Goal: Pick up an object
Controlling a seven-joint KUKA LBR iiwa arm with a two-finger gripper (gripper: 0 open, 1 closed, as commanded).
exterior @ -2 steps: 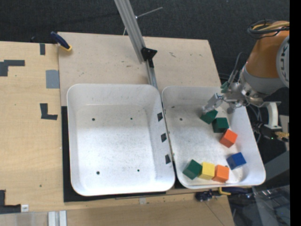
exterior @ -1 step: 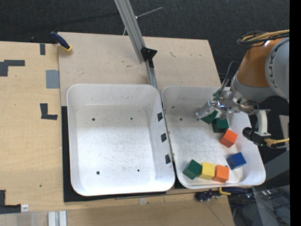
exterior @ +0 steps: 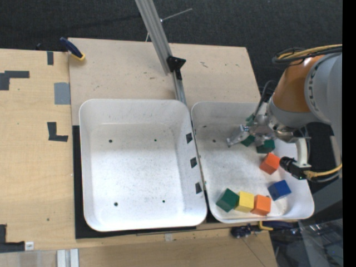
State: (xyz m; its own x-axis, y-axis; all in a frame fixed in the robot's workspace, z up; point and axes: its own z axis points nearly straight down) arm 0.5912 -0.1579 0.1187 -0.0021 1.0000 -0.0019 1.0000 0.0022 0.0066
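Camera view: pincer (exterior: 238,140) low in right bin (exterior: 211,115), finger state cannot tell, just left of dark green block (exterior: 266,145), likely its target; orange cube (exterior: 270,163), blue cube (exterior: 279,189) below that block, ungrasped.

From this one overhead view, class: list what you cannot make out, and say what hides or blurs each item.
- Gripper, camera view: small and blurred, so finger state unreadable.
- Dark green object beside it: partly covered by the wrist; shape unclear.
- Arm: cut off by the right edge.
- Right bin: its right rim is hidden under the arm.
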